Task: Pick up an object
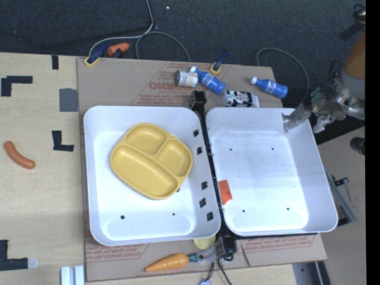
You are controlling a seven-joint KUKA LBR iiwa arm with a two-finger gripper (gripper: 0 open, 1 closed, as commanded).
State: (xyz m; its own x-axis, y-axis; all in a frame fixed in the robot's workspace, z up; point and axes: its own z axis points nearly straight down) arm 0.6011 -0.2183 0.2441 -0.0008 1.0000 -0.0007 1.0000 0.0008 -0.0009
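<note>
Single fixed cam above the bench, looking down at a slant — far edge of the bench toward the top of the pic, near edge at the bottom. Set far enough back to take in both the left bin and the right bin whole, plus cardboard sheet under them and dark floor beyond. The arm comes in at the right edge — wrist area partly cropped.

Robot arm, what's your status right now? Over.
Gripper at right bin's top right corner, nothing seen held. Yellow plate in left bin, orange block nearer. Path open.
</note>
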